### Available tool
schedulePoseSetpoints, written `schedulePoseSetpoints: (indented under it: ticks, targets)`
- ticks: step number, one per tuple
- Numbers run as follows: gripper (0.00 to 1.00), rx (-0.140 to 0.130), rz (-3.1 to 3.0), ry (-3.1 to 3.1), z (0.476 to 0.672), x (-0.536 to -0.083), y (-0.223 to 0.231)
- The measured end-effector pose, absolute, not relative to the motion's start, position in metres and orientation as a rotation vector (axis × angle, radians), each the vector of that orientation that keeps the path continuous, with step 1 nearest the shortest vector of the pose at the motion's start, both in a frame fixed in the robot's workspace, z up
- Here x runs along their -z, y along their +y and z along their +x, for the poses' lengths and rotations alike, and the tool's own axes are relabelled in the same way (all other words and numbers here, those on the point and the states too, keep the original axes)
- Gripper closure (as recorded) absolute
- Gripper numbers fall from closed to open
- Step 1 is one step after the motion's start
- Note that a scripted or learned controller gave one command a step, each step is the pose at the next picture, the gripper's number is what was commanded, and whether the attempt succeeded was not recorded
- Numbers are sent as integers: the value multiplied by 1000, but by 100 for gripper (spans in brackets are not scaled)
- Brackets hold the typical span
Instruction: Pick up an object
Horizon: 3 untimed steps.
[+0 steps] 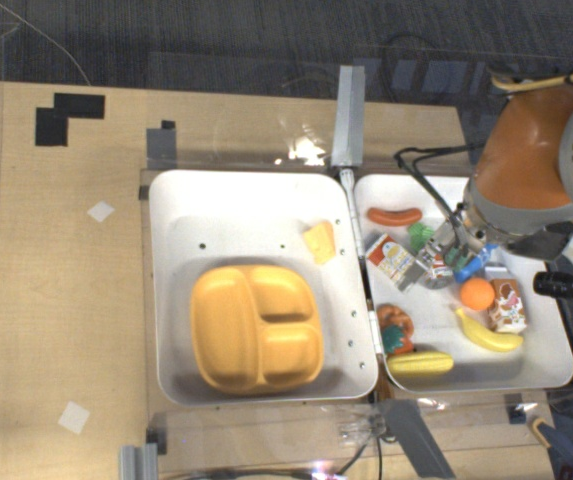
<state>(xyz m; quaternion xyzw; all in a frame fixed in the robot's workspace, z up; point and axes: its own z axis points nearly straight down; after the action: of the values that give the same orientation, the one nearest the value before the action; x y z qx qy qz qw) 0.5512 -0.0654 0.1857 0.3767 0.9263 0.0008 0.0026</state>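
Observation:
The right bin (556,368) holds several small toy foods: a red sausage (394,215), a red and white carton (393,262), a green piece (422,234), an orange ball (477,294), a banana (488,333), a red and white packet (508,308), a corn cob (421,364) and an orange and teal toy (395,328). My gripper (448,258) hangs low over the middle of this bin, between the carton and the orange ball, beside a blue piece (474,264). The arm's orange wrist (531,158) covers the bin's upper right.
The left bin (176,218) carries a yellow divided tray (256,325) and a small yellow wedge (319,241) near its right wall. A grey metal post (348,118) stands at the back between the bins. Black cables run beside the arm.

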Motion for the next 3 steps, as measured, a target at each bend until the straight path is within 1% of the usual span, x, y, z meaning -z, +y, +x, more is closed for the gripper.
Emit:
schedulePoseSetpoints:
  ticks: [3]
  targets:
    - [0, -3, 1181, 2905, 551, -186, -65]
